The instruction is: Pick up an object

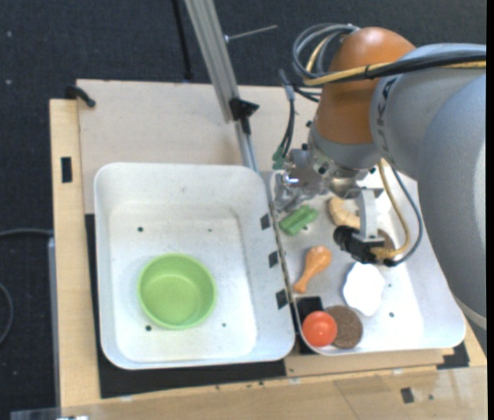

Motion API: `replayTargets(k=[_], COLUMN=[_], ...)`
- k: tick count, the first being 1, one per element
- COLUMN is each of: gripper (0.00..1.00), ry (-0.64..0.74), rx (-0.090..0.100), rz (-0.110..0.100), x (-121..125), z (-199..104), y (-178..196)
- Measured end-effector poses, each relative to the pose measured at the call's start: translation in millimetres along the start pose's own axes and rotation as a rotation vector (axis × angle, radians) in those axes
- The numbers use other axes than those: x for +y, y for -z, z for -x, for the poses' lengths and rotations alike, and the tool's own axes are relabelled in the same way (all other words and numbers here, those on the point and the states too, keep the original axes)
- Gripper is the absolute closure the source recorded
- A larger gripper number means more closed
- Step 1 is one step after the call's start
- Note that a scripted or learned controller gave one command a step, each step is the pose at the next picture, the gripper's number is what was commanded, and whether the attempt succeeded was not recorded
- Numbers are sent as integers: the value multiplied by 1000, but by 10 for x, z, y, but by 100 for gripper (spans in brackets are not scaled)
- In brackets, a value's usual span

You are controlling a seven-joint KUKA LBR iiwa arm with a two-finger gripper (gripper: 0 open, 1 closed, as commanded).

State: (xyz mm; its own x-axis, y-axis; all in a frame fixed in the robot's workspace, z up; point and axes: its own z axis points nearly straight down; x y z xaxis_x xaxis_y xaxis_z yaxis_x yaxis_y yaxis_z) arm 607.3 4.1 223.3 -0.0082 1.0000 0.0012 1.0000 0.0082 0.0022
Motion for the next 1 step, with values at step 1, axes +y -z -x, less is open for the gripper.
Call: replayTargets(k=[1], gripper=[100], ry=[0], rx=[1], rz=[0], x=[67], z=[-541], y=[161])
